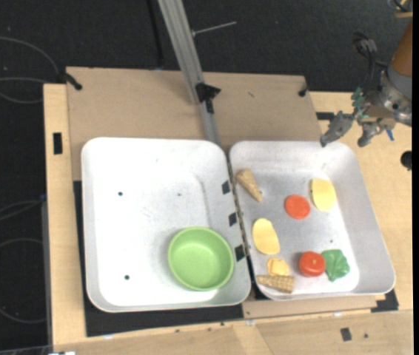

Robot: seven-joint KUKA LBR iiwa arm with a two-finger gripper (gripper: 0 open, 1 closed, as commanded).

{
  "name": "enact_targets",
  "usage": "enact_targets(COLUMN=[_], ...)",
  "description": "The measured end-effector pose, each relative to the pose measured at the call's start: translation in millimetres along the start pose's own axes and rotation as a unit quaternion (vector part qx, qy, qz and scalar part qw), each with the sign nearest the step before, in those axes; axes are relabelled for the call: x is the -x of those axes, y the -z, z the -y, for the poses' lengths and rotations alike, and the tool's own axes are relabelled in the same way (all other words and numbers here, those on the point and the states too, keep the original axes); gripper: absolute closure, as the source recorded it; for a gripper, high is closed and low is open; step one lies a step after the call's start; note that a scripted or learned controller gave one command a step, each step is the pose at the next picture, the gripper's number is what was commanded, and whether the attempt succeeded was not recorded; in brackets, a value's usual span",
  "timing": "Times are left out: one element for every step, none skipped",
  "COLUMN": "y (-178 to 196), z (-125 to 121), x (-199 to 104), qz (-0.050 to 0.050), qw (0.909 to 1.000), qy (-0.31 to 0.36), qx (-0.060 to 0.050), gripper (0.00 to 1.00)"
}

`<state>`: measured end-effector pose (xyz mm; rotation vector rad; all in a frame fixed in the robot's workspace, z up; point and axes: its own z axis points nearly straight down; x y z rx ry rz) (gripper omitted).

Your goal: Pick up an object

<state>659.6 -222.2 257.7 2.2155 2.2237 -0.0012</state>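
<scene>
where the arm (400,58) enters at the upper right, the gripper (354,128) hangs above the bench just beyond the far right corner of the right bin (343,157). its two fingers (334,132) point down and stand apart, with nothing between them. the grey wrist sits directly above the fingers, with an orange section higher up at the frame edge.

the right bin holds all the small items. a tan cone (249,184) lies near the bin's left wall, toward the far side. a red disc (297,206) lies near the centre, and a yellow slice (323,194) lies just beside it on the right. a yellow oval (266,236) lies nearer the front, close to the left wall. at the front left corner, a waffle piece (277,282) lies just in front of a small yellow chunk (277,266). a tomato (312,263) sits near the front, touching or nearly touching a green leafy piece (334,264) on its right. all these items are well apart from the gripper.

the left bin (121,168) holds a green bowl (200,258), upright, near its front right corner.

a grey metal post (183,50) rises behind the bins, slanting up from the gap between them. black cables (2,58) lie on the dark floor to the left.
</scene>
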Motion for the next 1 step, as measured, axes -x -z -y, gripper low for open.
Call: enact_targets(y=[0.2], z=[0.3], x=[0.7], qz=[0.001], qw=[1.0], qy=[0.0], qx=[0.0], gripper=[0.0])
